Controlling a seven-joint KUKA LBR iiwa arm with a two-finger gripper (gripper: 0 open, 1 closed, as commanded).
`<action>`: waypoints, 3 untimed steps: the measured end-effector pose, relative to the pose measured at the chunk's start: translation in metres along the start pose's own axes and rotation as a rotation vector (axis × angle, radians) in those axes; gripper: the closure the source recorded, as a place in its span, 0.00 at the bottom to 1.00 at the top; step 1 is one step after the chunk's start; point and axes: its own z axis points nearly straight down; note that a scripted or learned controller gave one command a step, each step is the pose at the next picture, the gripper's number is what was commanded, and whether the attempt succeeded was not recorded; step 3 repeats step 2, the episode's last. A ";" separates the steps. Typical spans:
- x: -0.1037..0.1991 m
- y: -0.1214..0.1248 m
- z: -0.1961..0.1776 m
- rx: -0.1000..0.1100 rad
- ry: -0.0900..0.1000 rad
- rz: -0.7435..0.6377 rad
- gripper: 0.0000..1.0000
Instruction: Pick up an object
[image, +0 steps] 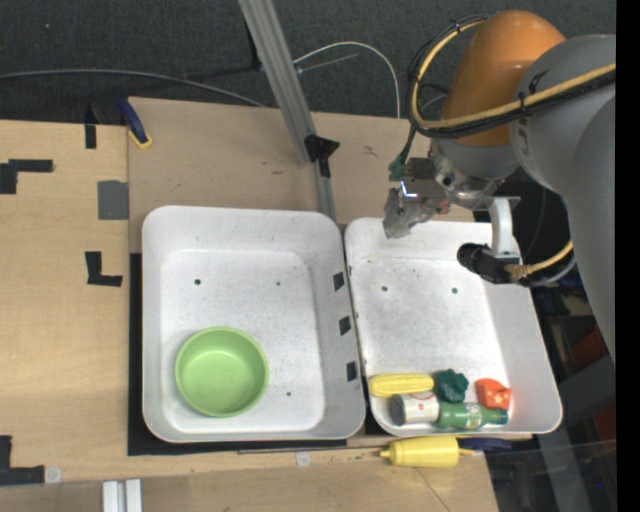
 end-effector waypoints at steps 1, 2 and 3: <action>0.047 0.014 0.010 0.001 0.000 0.001 1.00; 0.105 0.015 0.007 0.000 0.001 0.000 1.00; 0.105 0.015 0.007 0.000 0.001 0.000 1.00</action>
